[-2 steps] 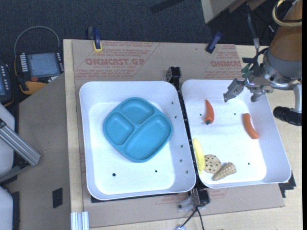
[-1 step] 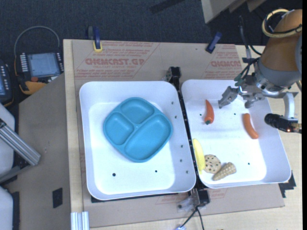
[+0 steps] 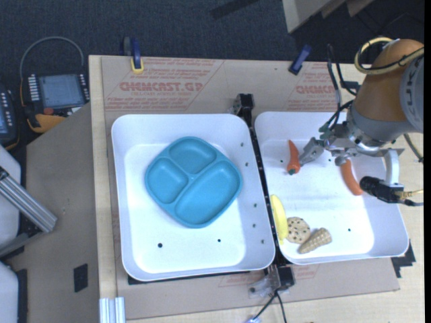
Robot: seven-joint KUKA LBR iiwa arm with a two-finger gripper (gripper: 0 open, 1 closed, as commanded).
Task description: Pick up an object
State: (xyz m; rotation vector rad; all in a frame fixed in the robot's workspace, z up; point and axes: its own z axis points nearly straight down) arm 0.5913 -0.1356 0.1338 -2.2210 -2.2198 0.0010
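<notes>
Two white bins side by side on the bench (image 3: 101, 180), which is covered in brown printed board. Left bin (image 3: 128, 147) fills the frame's centre-left; right bin (image 3: 384, 247) sits at centre-right, the two touching along a dark seam.

Left bin: one blue divided plate (image 3: 193, 181), three compartments, lying flat near the bin's middle, turned at a slant.

Right bin, contents:
- small orange carrot (image 3: 293, 155) in the upper left part of the bin, standing roughly top to bottom in the frame, dark tip at its lower end
- second orange piece (image 3: 350, 177), longer and curved, right of centre, partly under the arm's hardware
- yellow banana-like piece (image 3: 278, 214) against the bin's left wall, lower half
- speckled cookie (image 3: 297, 228) just right of the yellow piece, touching or nearly so
- tan ridged cone (image 3: 315, 239) at lower centre, just below and right of the cookie

Arm enters from the upper right of the frame, orange band (image 3: 387, 73) over a grey wrist. Gripper (image 3: 306, 155) points left over the upper part of the right bin, just beside the small carrot. Metal fingers look spread, jaws released, nothing between them. Carrot lies on the bin floor, apart from the fingertips or barely at them; contact cannot be told

A small screen unit (image 3: 57, 89) with a looped cable sits at upper left, off the bench
</notes>
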